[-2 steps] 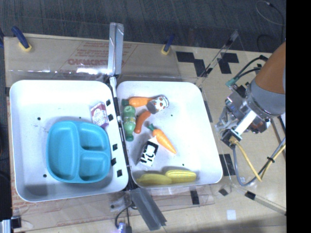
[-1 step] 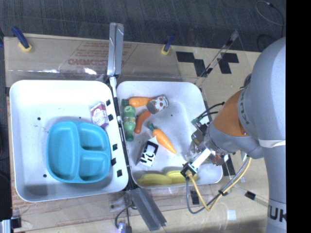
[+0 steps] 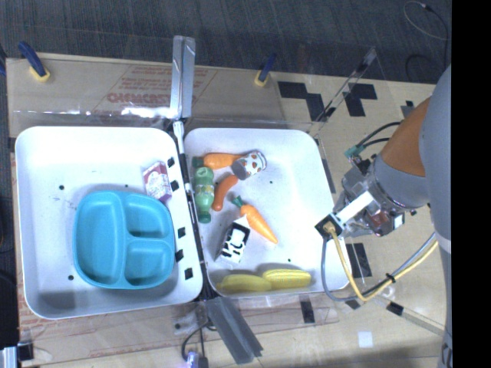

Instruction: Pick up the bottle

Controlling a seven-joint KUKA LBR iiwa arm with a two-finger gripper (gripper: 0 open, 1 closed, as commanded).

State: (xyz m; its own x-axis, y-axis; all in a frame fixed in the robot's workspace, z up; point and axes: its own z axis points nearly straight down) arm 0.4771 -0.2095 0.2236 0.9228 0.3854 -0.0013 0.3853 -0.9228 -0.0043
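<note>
Hanging outside the right bin, the grey arm with its orange band sits over the bench on that bin's right side, and the gripper is near the right wall, touching nothing. Can't tell whether the gripper is spread or closed.

Left shallow white bin: blue plastic divided plate fills most of the floor. Small purple-and-white packet is just beside its upper right corner, near the divider.

Right shallow white bin:
- two yellow banana-like pieces end to end along the near wall
- green plastic bottle lying flat along the left wall, well apart from the gripper
- orange carrot with green top mid-bin, tilted
- plain orange carrot piece near the far wall, and another one just beside the bottle
- black-and-white box between the topped carrot and the yellow pieces
- round brown-and-white item touching the far carrot piece's right end
</note>
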